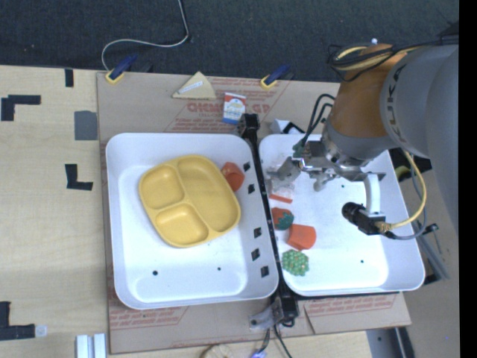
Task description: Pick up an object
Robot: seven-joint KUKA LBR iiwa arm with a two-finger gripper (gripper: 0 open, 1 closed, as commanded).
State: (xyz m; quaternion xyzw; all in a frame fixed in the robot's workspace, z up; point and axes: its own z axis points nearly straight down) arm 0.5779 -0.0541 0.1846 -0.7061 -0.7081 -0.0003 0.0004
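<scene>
Grey and orange, the arm [373, 103] hangs over the right bin [373, 274], with its gripper [302, 171] low near that bin's upper left corner; whether the fingers are wide or narrow I cannot tell. Just below them lie a thin orange stick [280, 198], a green-and-orange piece [282, 218], an orange block [302, 236] and a green studded ball [295, 262]. Left of them, in the left bin [127, 274], sits a yellow divided plate [188, 199] touching a small orange piece [234, 176].

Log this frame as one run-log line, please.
arm: over right bin | gripper: near bin's left wall, grip unclear | right bin: orange block, green ball | left bin: yellow tray
</scene>
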